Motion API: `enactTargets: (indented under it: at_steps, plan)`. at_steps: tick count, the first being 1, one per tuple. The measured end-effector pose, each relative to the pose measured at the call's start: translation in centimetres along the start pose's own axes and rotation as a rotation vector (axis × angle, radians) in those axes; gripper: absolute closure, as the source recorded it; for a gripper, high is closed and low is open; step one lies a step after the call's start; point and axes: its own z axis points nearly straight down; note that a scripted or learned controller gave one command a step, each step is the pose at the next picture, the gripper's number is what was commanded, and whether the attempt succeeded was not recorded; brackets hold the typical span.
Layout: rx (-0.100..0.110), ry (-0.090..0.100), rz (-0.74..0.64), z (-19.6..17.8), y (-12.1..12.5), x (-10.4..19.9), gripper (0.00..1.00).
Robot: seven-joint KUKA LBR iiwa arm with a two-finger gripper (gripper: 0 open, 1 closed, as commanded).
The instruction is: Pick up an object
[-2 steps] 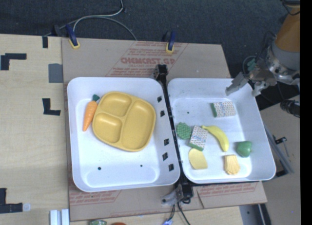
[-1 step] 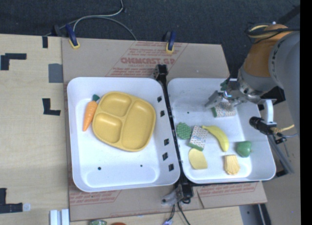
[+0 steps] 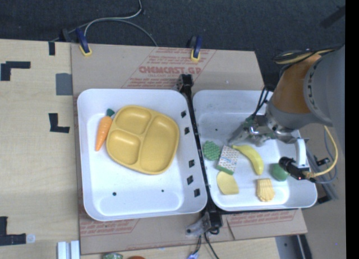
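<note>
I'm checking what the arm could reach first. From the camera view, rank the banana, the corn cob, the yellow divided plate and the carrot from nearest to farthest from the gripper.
Measured from the gripper, over the right bin:
1. Banana, right bin, just below the gripper.
2. Corn cob, right bin, near its front edge.
3. Yellow divided plate, left bin, middle.
4. Carrot, left bin, beside the plate's far left edge.
</note>
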Motion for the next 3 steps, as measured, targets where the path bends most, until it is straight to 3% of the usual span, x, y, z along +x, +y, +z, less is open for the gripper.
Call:
enactTargets:
  at_steps: [1,2,3]
  plan:
    - [-0.005,-0.002,0.000,0.0,-4.3,-0.2,0.00]
    - [-0.006,-0.001,-0.001,-1.0,-4.2,-0.2,1.00]
    - [-0.002,0.002,-0.002,0.1,3.7,4.9,1.00]
